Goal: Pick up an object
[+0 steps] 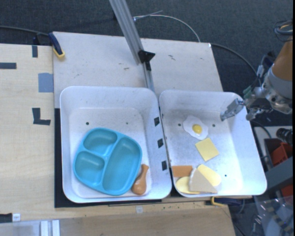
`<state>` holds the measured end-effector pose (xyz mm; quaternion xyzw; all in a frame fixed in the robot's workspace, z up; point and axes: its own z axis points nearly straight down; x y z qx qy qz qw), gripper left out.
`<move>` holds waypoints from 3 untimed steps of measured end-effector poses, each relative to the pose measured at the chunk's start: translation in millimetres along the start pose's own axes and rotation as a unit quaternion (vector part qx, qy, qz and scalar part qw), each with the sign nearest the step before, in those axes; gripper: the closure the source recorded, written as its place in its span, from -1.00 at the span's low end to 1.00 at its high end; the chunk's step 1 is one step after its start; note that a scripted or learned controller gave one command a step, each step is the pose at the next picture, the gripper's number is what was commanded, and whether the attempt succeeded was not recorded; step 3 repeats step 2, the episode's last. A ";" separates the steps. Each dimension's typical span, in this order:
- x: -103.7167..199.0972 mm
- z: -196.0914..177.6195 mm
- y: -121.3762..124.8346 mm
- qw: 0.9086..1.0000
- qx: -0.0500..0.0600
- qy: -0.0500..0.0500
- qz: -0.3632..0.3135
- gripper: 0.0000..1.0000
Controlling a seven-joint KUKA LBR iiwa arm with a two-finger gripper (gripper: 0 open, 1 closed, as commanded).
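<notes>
Lower right of frame: sandwich wedge (202, 179) and orange block (182, 171) at right bin (246, 146) front edge; cheese square (207, 149) and fried egg (195, 128) above them. Blue plate (108, 160) plus drumstick (141, 180) in left bin (69, 132). Gripper (242, 108) over right bin's right rim, holding nothing I can see.

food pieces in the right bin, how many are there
5 that I can tell: fried egg mid-bin, yellow square slice below it, orange block, yellow round piece and pale wedge clustered at the near edge; overlaps may hide more.
</notes>
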<state>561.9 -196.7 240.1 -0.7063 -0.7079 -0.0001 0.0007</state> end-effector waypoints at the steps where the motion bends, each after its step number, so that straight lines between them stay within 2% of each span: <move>1: 7.8 22.7 -8.2 1.000 0.001 -0.001 0.001 -1.00; 2: 2.1 61.3 -0.5 1.000 0.002 -0.001 0.001 -1.00; 3: 2.1 61.3 -0.5 1.000 0.002 -0.001 0.001 -1.00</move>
